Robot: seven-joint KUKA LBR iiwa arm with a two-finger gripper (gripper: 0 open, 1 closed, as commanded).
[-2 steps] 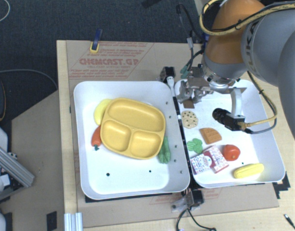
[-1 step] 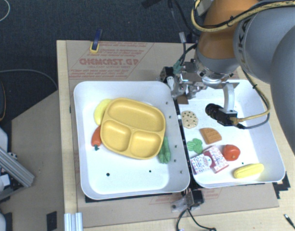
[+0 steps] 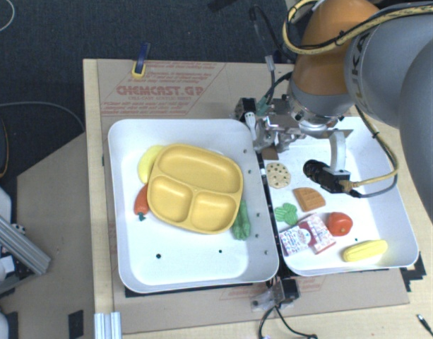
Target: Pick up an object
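Observation:
My gripper (image 3: 271, 138) hangs over the far left corner of the right bin (image 3: 394, 210), close to the wall shared with the left bin. Just in front of it lies a round speckled cookie (image 3: 277, 175). Further forward are an orange-brown piece of toast (image 3: 309, 198), a green leafy piece (image 3: 287, 214), a red tomato (image 3: 339, 223), a yellow banana-like piece (image 3: 364, 250) and red-and-white packets (image 3: 306, 236). A small brownish patch shows right under the gripper; I cannot tell what it is.
The left bin (image 3: 131, 246) holds a yellow divided tray (image 3: 195, 188) lying on a yellow piece (image 3: 149, 161), with a red-orange pepper (image 3: 141, 202) at its left and a green piece (image 3: 241, 222) at its right. A black fitting with a cable (image 3: 322, 175) hangs over the right bin.

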